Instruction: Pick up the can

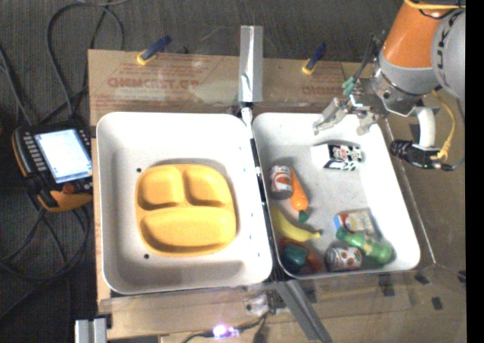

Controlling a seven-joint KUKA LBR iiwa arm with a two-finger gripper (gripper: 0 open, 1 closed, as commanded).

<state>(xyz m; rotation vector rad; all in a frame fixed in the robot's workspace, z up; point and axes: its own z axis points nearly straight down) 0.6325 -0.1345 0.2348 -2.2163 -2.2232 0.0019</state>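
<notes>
White bins (113, 205) on cardboard-topped bench (174, 84).

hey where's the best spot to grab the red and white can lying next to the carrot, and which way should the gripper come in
Probably from straight above, gripping the can across the middle of its round body. It seems to lie on its side near the right bin's left wall, with the carrot touching its right side. So set the fingers along the can's length ends or nudge clear of the carrot first. The gripper hangs over the bin's upper part.
</notes>
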